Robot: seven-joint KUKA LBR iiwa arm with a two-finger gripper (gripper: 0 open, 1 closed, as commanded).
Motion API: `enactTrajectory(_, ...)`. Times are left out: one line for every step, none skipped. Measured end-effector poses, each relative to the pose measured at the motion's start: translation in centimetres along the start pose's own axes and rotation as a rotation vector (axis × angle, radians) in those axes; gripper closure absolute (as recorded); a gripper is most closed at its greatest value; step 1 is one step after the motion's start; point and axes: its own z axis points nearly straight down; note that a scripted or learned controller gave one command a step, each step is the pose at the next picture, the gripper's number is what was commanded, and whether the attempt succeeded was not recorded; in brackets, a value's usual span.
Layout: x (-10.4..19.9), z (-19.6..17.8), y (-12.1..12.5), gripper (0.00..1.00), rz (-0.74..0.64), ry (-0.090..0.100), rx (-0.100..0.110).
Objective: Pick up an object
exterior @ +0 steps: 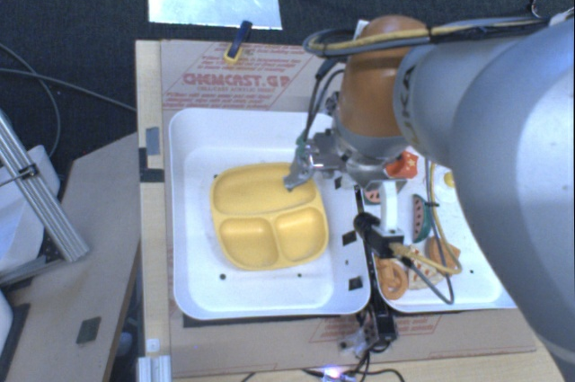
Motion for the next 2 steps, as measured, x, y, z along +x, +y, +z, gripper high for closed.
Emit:
enactTrajectory(-13.1,-0.1,-1.5,0.00,0.027,-0.010,0.007)
enactTrajectory(-18.9,7.6,3.9,0.00,0.020,-0.009,0.009)
